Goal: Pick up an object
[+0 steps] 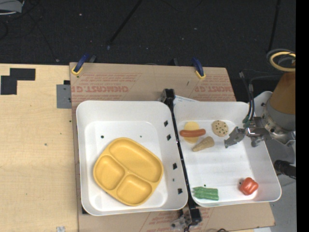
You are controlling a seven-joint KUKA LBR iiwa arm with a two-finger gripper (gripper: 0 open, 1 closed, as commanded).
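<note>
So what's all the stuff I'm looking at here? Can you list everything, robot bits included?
white bins: two, white, side by side on the bench.
divided plate: one, yellow, three compartments, in the left bin.
toy hot dog: one, red sausage in a yellow bun, upper part of the right bin.
toy cookie: one, tan with dark specks, right of the hot dog.
cone-shaped toy: one, tan, just below the hot dog.
green toy vegetable: one, green, near edge of the right bin.
toy pepper: one, red, near right corner of the right bin.
clamps: two, blue and yellow, on the cardboard's far edge.
gripper: one, grey, over the right bin beside the cookie.
</note>
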